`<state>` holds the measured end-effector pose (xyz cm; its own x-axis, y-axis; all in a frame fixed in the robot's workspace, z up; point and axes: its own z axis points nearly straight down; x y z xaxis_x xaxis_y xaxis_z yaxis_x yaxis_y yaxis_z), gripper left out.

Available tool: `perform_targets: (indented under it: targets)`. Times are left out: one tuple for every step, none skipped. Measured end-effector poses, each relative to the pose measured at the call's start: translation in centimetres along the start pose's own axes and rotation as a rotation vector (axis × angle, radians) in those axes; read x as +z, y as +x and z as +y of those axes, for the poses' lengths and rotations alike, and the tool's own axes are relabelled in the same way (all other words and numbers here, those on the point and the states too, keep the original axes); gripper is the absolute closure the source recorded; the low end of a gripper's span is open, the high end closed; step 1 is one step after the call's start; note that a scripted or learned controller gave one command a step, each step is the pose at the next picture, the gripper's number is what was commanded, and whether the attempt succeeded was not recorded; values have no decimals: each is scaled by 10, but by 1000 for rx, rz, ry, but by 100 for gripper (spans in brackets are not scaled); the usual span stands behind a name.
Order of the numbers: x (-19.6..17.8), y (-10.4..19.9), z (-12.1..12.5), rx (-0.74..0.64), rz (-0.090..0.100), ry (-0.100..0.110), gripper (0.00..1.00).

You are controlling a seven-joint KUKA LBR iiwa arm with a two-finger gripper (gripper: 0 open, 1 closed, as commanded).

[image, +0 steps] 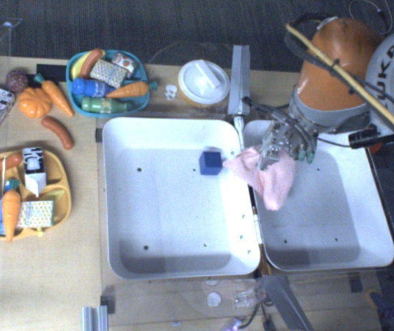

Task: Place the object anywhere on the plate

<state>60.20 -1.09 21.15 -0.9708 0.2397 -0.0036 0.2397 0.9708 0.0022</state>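
A grey robot gripper (277, 152) hangs over the seam between two white bins, fingers pinching a pink cloth (269, 176) that droops below, seemingly lifted for carrying; no plate is identifiable.

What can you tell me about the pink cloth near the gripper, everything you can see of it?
The pink cloth looks like soft, thin fabric, pale pink and crumpled into loose folds. It hangs draped just below the gripper, its upper part bunched up against the gripper. It straddles the divide between the two white bins, mostly above the right bin, with one corner reaching toward the blue cube in the left bin.
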Motion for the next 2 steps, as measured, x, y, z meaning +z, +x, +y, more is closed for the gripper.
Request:
perform_targets:
  targets:
    - [-14,40,31,-242,-1,-1,100]
    - [-11,86,60,-246,0,-1,100]
